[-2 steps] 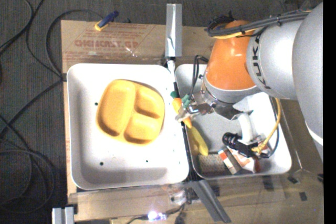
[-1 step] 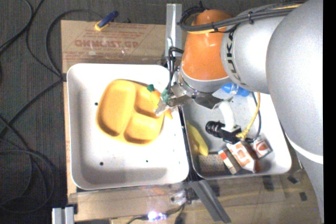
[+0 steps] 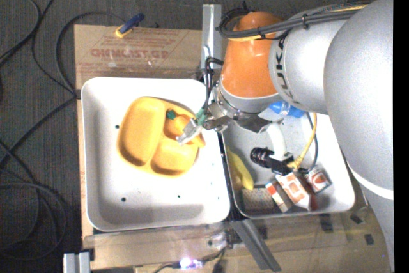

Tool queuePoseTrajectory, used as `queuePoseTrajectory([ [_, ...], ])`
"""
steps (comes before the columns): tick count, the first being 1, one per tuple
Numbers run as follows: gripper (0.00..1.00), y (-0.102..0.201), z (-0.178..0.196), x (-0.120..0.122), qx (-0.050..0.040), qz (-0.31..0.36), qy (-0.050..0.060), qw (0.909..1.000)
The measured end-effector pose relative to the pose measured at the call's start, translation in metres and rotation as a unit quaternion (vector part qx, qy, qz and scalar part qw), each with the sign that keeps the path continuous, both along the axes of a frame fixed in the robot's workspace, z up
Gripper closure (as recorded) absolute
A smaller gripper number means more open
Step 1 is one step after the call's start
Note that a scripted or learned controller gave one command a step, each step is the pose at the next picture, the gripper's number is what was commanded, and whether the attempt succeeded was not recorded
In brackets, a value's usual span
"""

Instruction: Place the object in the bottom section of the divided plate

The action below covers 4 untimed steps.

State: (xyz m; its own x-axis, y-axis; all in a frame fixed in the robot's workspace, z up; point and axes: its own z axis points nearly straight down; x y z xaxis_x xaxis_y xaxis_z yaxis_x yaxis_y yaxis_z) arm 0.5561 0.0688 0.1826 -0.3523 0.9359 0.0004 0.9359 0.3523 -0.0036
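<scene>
Camera view – gripper (image 3: 192,131) hovering over yellow divided plate (image 3: 144,134) in left bin (image 3: 102,195) – can't tell finger state, small green-topped object (image 3: 171,115) sitting beside it.

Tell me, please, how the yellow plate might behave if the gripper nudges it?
The plate looks like thin moulded plastic, so probably light. It sits loose on the smooth white bin, so it would likely slide rather than tip. The gripper is at its right rim.

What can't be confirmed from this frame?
- Camera view: the end effector over the yellow divided plastic plate is too small and blurred to judge its grip.
- The small orange object with a green top is partly covered.
- The right white bin is largely hidden by the arm.
</scene>
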Motion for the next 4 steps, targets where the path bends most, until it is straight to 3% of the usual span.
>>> queuePoseTrajectory([
  [1, 1.00, 0.000, 0.008, 0.000, -0.0001, -0.001, 0.001, 1.0000],
  [2, 1.00, -0.001, 0.016, 0.000, -0.0002, -0.001, 0.002, 1.0000],
  [3, 1.00, 0.002, 0.074, 0.020, -0.0008, 0.110, -0.001, 0.9939],
  [4, 1.00, 0.022, 0.007, -0.067, 0.0013, 0.226, 0.000, 0.9740],
])
